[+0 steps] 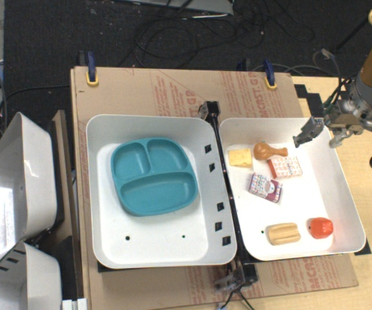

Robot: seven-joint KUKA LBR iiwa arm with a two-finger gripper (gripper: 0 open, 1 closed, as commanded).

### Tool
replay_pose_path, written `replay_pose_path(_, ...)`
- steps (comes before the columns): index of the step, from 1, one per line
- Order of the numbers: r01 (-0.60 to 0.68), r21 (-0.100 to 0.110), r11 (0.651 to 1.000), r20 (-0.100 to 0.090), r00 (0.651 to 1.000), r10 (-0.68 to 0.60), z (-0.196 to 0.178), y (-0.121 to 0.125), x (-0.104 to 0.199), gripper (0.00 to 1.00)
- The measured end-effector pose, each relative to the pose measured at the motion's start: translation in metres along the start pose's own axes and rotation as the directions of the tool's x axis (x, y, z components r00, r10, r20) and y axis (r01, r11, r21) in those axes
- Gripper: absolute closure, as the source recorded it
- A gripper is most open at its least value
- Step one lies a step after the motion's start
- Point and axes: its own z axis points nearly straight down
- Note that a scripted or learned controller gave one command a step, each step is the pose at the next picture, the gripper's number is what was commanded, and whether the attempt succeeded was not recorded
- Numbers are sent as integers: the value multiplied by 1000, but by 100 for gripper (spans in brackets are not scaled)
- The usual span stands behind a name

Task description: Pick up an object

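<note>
Two bins (102, 173) | one teal plate (154, 175) | six toy foods | gripper (321, 133) open, empty

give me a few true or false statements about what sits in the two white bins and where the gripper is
1. The teal divided plastic plate lies in the left white bin. True.
2. The red round toy sits on the teal plate. False: it lies in the right white bin, near its lower right corner.
3. The tan hot dog bun toy lies just left of the red toy. True.
4. The gripper holds the brown drumstick toy. False: it hangs over the bin's upper right edge, apart from the drumstick.
5. The yellow cheese-like block lies left of the drumstick. True.
</note>
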Motion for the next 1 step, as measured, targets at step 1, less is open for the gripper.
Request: replay_pose_path(1,-3,4,1000,0,1000,3,52,0,-10,0)
